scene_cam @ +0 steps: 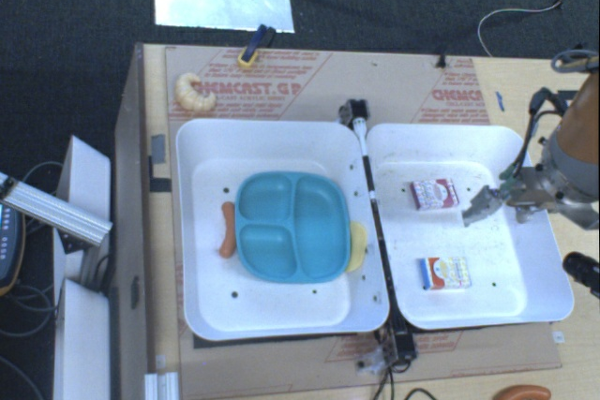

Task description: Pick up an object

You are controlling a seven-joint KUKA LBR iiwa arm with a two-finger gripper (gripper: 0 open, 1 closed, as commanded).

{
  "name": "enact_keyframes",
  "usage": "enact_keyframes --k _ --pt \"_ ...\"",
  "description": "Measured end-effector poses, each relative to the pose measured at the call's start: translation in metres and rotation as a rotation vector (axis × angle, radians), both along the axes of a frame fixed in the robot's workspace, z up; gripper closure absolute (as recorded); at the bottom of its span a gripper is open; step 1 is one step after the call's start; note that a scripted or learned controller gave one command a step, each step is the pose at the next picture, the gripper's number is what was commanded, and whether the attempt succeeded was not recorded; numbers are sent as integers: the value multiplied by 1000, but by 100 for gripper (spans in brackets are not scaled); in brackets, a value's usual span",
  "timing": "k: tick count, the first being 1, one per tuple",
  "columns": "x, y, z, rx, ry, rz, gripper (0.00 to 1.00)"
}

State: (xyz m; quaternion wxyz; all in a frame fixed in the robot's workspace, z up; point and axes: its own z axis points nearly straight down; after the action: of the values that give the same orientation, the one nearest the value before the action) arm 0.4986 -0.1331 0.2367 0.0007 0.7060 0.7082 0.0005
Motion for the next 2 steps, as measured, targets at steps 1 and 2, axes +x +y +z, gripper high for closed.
enact_keyframes --k 1,2 --pt "91 30 -94 1 3 0 0" --pt "115 -2 -153 -1 2 -2 0"
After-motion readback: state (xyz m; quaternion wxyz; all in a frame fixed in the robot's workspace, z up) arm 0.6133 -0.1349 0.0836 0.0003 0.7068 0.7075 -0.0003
